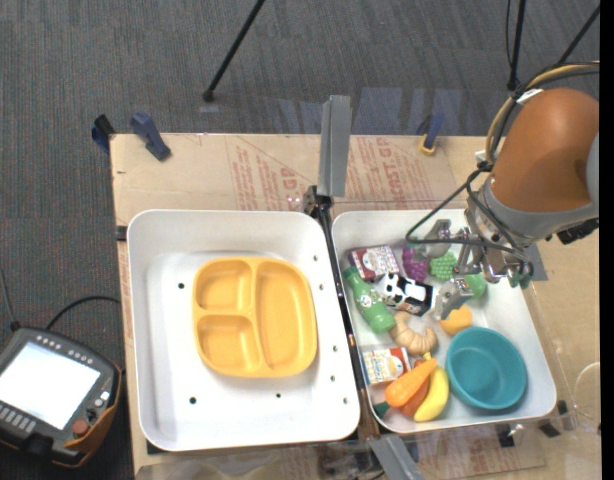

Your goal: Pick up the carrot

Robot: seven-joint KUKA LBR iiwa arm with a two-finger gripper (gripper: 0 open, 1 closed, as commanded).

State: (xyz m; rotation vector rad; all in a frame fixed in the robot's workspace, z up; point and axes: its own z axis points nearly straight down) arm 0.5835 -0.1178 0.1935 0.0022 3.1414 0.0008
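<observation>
From my station I see the worktop [237,173] as a brown board with faded red printing across its far half. Two shallow white bins sit directly on it, side by side and nearly touching: the left bin [157,268] and the right bin [542,353]. A grey upright post [335,148] stands at the far side, just behind the seam between them. Two blue clamps [147,136] grip the far left corner of the board, and a small yellow and blue clamp [429,140] sits on the far edge toward the right. Bare board shows beyond both bins and along the left side.
</observation>
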